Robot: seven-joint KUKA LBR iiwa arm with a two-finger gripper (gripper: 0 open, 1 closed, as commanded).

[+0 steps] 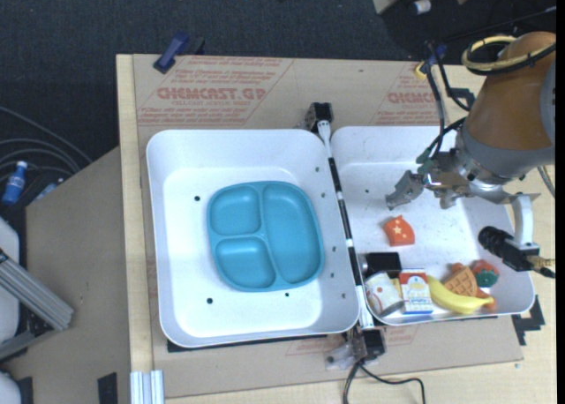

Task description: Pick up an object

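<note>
In the right bin (371, 151) an orange-red strawberry-like toy (399, 231) lies near the middle. Along the bin's front edge sit a small can with a black lid (382, 286), a small box (417, 295), a yellow banana (459, 302) and an orange waffle-like piece (461, 280). My gripper (424, 189) hangs above the right bin, up and to the right of the orange toy, with its grey fingers (403, 190) spread apart and nothing between them.
The left bin (177, 164) holds a blue divided plate (263, 235). A black clamp (320, 115) sits at the top of the seam between the bins. A black part (505, 249) of the arm hangs over the right bin's right edge.
</note>
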